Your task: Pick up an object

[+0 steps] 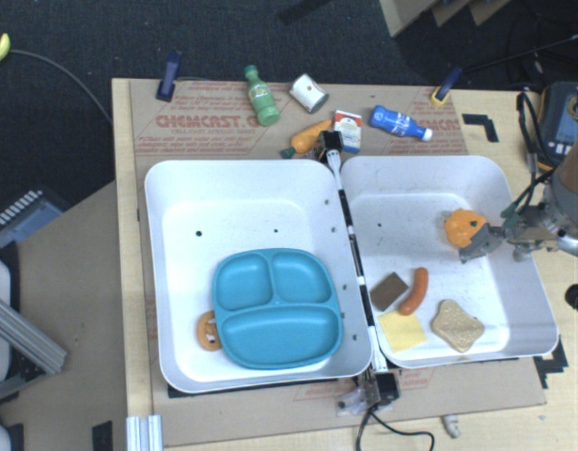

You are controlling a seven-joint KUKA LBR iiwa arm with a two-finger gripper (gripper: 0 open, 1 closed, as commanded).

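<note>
Desk carries two white bins. Hand (478,243) low in right bin (429,178), touching orange toy (463,225) at its 5 o'clock; grip state: cannot tell. Approach step; next, close and lift.

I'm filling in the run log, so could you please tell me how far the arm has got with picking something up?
Done: the arm has reached into the right bin, and its gripper sits right beside the orange toy. In hand: nothing visibly lifted; whether the toy is gripped cannot be told. Left: a firm hold and a lift. The sausage, brown block, cheese slice and bread lie on the bin floor.
</note>
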